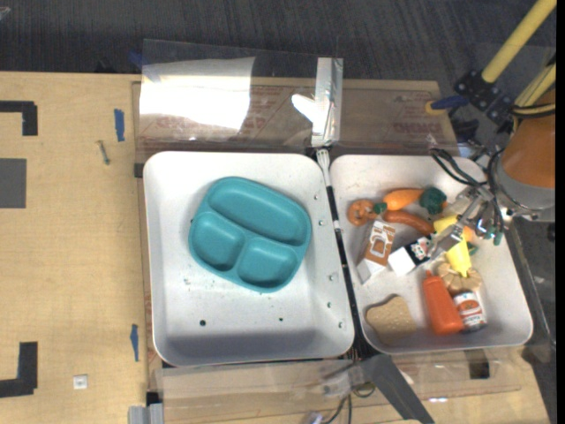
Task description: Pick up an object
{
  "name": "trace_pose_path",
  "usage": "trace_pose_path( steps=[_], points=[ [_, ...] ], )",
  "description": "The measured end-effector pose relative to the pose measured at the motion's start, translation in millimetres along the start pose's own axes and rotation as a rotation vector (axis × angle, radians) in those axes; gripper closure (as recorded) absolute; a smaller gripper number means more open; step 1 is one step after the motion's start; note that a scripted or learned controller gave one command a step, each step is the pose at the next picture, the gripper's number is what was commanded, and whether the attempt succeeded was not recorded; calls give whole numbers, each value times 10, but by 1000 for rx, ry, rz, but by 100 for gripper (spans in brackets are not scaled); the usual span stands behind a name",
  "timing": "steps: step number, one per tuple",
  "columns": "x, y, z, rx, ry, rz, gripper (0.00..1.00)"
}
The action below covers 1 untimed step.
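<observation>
The right bin (512,329) holds several toy foods: an orange carrot (406,199) with a green top (433,200), a small orange fruit (360,210), a brown carton (380,241), a white and black box (409,257), a yellow piece (457,254), a red bottle (439,304), a red-labelled can (469,308) and a bread slice (391,314). My gripper (472,217) hangs low over the bin's right half, just above the yellow piece and right of the carrot. Nothing is visibly held.
The left bin (177,316) carries a teal divided plate (251,232). A clear plastic sheet (229,104) stands behind the bins. The arm's orange band (537,153) and cables sit at the right edge, with a yellow pole (521,29) beyond.
</observation>
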State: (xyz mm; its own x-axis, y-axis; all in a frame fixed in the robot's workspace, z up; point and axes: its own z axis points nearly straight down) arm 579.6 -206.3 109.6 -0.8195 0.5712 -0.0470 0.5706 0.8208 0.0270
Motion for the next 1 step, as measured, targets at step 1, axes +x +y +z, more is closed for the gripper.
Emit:
trace_pose_path(
  steps=[1],
  points=[
    [328, -94, -24, 6, -16, 117, 0]
  ],
)
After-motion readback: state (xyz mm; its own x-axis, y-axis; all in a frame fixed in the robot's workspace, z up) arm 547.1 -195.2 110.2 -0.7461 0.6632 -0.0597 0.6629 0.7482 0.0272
